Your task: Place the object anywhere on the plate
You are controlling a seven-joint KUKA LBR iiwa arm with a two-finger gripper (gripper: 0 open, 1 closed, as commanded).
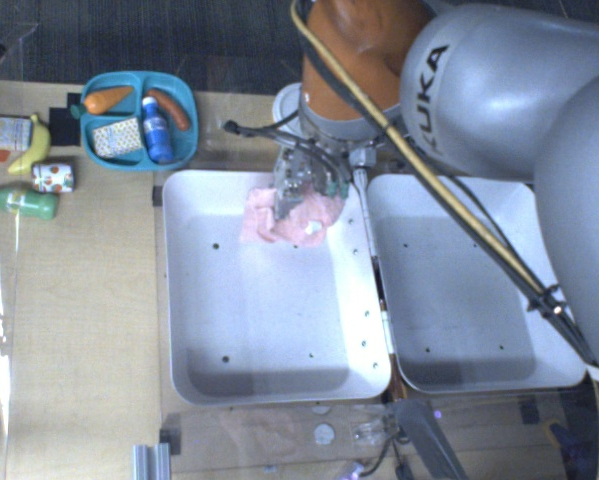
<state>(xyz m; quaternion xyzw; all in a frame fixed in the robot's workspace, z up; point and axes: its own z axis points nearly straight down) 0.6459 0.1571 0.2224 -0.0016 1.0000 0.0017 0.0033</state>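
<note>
A pale pink, flattish thing (291, 222) lies in the far right corner of the left bin (259, 328). Its outline is uneven, and I cannot tell whether it is a small plate or a soft item. My gripper (302, 186) hangs directly over its far edge, at or just above it, with the orange wrist band and grey arm above. The gripper's body hides the pink thing's upper part and any contact between them.
The right bin (469, 298) lies under the arm. A blue divided plate (182, 96) with toy food stands on the bench beyond the left bin's far left corner. A banana (31, 146), a small can (53, 177) and a green bottle (19, 202) lie at the far left.
</note>
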